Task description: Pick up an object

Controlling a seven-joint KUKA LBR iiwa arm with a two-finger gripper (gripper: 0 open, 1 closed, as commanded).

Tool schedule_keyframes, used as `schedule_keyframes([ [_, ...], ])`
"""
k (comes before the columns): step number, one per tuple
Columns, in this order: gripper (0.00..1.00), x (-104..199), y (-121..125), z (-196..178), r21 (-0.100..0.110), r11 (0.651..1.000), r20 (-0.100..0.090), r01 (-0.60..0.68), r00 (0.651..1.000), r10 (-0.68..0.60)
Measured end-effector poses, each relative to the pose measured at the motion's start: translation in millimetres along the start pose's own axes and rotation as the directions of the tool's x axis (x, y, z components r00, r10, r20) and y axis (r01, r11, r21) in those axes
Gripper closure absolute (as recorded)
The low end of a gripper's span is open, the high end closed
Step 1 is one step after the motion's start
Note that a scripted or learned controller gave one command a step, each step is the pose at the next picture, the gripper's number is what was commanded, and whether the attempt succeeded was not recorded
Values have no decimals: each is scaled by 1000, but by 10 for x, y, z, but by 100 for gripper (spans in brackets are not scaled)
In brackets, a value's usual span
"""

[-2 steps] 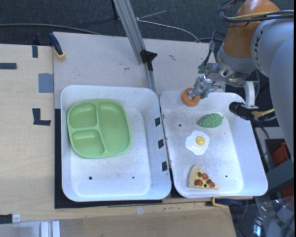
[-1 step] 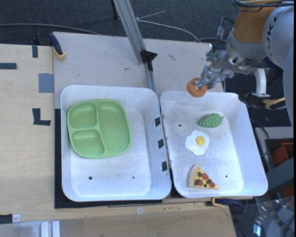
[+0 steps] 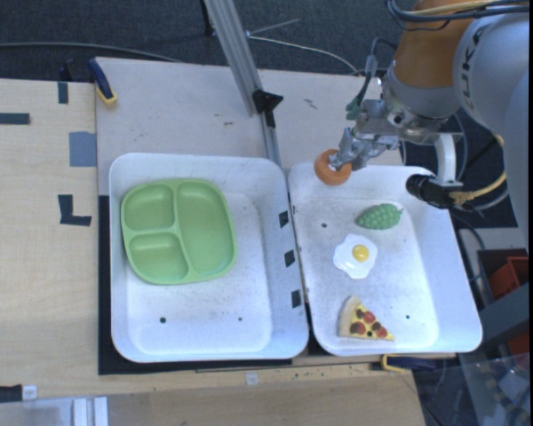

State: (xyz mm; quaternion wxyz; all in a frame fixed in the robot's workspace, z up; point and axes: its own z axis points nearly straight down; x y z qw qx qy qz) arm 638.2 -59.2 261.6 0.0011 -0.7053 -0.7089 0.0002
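Four toys are within your reach: an orange round piece [image 3: 331,169] at the far rim of the right bin [image 3: 444,313], a green leafy piece [image 3: 379,216], a fried egg [image 3: 355,256] and a pizza slice [image 3: 362,319]. Your gripper [image 3: 345,159] sits right at the orange piece, touching or overlapping it from the right, but you cannot tell how wide it stands or whether it has any hold. Treat the orange piece as ungrasped. It sits against the bin's edge, so come down square over its middle, close firmly, and lift straight up slowly so the rim does not knock it loose. The green divided plate [image 3: 177,231] in the left bin [image 3: 195,327] lies well apart.
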Motion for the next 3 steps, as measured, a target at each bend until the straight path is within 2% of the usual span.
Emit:
schedule_keyframes([
  [2,100,1158,-457,68,2,1000,0,2,1000,-2],
  [3,100,1573,-629,218,3,1000,1,1,1000,-1],
])
